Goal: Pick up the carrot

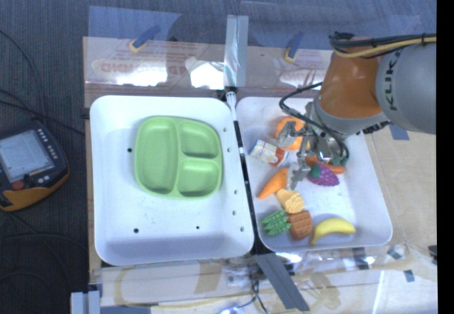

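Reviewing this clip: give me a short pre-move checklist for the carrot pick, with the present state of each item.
1. Carrot in view, in the right bin: ok.
2. Gripper close to the carrot's thick end: ok.
3. Carrot between the fingers: not ok, it lies on the bin floor.
4. Finger opening: cannot tell.
5. Room around the carrot: not ok, the grapes and small box crowd it.

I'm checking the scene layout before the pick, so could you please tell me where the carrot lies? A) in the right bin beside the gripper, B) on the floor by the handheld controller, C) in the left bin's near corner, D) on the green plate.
A: the carrot lies in the right bin, just left of the gripper, apart from the green plate in the left bin.
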You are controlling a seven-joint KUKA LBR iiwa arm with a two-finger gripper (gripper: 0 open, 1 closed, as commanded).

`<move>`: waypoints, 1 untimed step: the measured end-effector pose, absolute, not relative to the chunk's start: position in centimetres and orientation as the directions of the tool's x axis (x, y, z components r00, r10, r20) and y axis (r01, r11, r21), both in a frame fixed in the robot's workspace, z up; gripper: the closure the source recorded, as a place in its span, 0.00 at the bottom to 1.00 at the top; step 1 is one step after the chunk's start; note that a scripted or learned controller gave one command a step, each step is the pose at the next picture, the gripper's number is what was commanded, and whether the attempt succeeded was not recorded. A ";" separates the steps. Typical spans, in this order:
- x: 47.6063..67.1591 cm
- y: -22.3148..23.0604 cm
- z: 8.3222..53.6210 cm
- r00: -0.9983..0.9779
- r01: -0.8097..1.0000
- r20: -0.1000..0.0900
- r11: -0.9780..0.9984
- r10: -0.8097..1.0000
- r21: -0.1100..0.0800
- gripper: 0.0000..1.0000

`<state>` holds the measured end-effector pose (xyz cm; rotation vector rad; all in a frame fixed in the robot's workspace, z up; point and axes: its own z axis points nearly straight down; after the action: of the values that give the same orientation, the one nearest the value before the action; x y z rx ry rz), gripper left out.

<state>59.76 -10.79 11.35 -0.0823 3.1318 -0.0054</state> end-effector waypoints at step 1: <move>58.0 -10.2 10.6 -0.998 -0.031 -0.051 0.999 -0.031 -0.013 0.00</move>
<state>58.01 -10.22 10.60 -0.0480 3.0903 -0.0182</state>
